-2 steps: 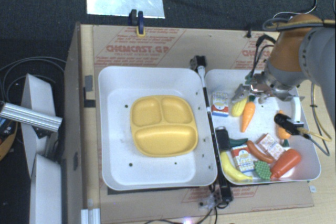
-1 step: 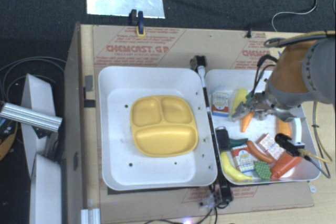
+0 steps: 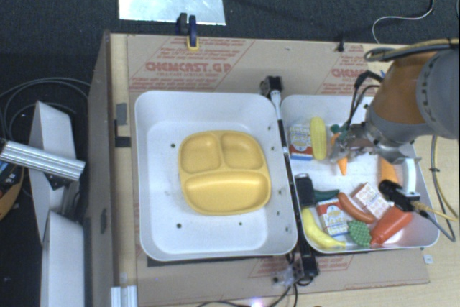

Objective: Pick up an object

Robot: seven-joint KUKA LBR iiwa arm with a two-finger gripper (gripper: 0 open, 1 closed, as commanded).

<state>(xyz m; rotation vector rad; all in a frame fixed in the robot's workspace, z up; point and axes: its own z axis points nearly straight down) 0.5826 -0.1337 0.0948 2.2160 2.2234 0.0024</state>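
The right bin [image 3: 424, 237] holds several toy foods. A yellow corn cob [image 3: 318, 138] lies beside a red and white box [image 3: 300, 142] at the bin's back left. My gripper [image 3: 346, 144] is low over the bin's middle, just right of the corn. A small orange carrot [image 3: 343, 166] lies directly below it. Toward the front lie a red sausage [image 3: 355, 206], a yellow banana [image 3: 319, 230], a green piece [image 3: 358, 232] and a red-orange piece [image 3: 392, 225]. The grey arm [image 3: 413, 101] with its orange band hides the bin's back right.
The left bin [image 3: 154, 176] holds a yellow divided plate [image 3: 223, 171]. A black divider with clips [image 3: 286, 154] runs between the bins. A black object [image 3: 304, 189] sits at the right bin's left wall. Cables trail along the right side.
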